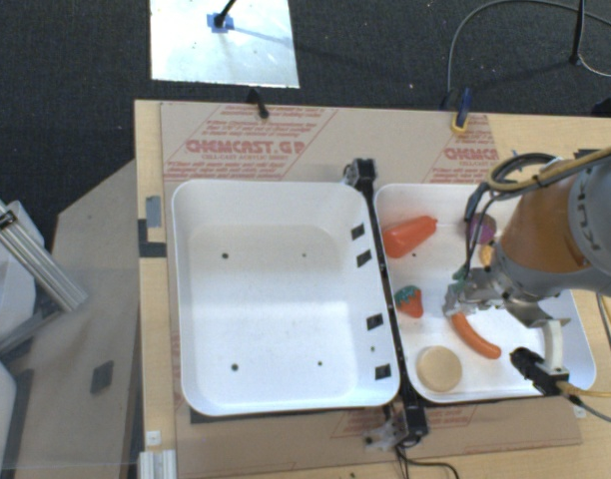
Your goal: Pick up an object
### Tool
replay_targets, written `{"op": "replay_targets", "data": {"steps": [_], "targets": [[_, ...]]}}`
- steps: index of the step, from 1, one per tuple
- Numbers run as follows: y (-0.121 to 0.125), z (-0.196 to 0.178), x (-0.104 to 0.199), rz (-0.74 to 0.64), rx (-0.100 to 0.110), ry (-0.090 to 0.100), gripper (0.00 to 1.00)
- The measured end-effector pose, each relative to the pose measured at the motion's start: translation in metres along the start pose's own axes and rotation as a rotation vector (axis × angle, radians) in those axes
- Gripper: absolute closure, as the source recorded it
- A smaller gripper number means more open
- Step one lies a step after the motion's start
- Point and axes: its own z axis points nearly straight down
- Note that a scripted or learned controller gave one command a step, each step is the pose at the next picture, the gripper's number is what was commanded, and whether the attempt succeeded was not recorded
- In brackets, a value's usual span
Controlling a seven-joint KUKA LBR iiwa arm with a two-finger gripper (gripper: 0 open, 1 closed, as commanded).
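From the camera view, my tool (463, 302) hangs low in the right bin (585, 367) just at the upper end of the orange sausage (477, 336), likely to take it, though I cannot tell its opening

My arm (570, 230) enters from the right as a thick rounded body, grey on its outer segment with part of a dark letter marking visible on the casing. Below that sits a broad orange band, almost copper in this light. Dark and yellowish cables loop over its top. At the wrist I see a pale metallic gripper (465, 302) block, with a small black fitting on a white bracket below.
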Motion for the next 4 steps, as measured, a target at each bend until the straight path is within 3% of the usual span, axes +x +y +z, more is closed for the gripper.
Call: {"op": "replay_targets", "data": {"steps": [1, 2, 3, 4], "targets": [[-0.036, -0.106, 0.089, -0.006, -0.008, 0.002, 1.0], [0.017, -0.101, 0.057, 0.003, -0.007, -0.004, 1.0], [0.139, -0.126, 0.109, -0.005, -0.016, -0.002, 1.0], [0.099, -0.159, 0.083, 0.007, -0.004, -0.003, 1.0]]}}
